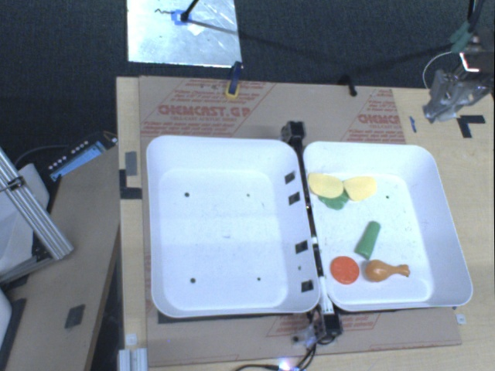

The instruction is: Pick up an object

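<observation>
Right bin (445, 207) holds yellow pieces (341, 185), green cylinder (367, 239), orange disc (345, 270); gripper (452, 97) grip unclear

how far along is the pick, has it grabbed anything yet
Nothing looks done yet. The gripper sits at the top right, outside the bins and above the bench, with no object seen in it. The green cylinder, orange disc, drumstick toy and yellow pieces all lie in the right bin. Reaching in, grasping and lifting are all left.
</observation>
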`<state>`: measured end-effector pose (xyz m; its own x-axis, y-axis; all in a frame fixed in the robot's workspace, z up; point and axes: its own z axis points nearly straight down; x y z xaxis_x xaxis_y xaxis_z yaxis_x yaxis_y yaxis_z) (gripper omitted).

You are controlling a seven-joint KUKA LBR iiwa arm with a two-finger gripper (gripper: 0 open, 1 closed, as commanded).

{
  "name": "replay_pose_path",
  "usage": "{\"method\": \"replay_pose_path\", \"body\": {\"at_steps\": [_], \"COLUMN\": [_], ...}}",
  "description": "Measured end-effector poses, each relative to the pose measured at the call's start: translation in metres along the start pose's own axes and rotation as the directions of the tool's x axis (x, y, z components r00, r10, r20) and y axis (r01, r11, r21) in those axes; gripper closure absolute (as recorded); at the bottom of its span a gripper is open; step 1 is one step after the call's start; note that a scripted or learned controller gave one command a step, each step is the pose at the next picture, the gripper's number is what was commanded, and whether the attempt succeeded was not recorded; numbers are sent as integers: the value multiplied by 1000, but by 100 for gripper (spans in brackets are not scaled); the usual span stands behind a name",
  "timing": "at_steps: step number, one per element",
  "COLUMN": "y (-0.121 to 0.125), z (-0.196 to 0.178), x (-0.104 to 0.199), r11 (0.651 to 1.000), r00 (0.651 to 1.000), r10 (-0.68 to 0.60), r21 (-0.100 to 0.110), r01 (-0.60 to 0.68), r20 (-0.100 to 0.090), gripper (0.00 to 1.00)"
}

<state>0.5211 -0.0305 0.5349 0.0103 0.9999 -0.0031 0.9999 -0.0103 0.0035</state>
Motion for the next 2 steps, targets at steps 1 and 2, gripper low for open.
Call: {"method": "replay_pose_path", "body": {"at_steps": [1,2], "y": [-38,-10], "z": [209,192], "x": [30,-114], "r11": [1000,1000], "r00": [1000,1000], "r10": [-12,2], "r21": [18,-2], "r01": [12,-2], "r20": [-3,4], "gripper": [100,100]}}
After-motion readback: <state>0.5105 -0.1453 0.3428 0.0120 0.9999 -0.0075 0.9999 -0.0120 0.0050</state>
